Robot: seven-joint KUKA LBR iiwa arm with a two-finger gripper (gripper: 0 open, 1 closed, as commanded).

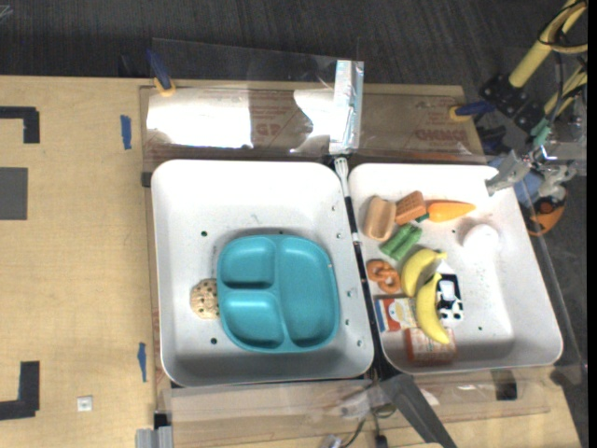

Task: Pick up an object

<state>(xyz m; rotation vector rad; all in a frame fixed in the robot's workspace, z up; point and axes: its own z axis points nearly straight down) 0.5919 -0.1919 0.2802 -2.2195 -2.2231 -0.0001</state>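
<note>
On the pale wooden counter (75, 278), marked with black corner outlines and bits of blue tape, two white bins sit side by side. Left bin (252, 194) holds a teal divided tray (278, 290) with a speckled cookie (204, 298) touching its left edge. Right bin (504, 287) carries a huddle of toy food: bread roll (378, 217), carrot (450, 210), pretzel (381, 272), two bananas (425, 292). At the right bin's upper right corner hangs the gripper (504, 174); whether it is clenched I cannot tell. Dark floor lies beyond.
</note>
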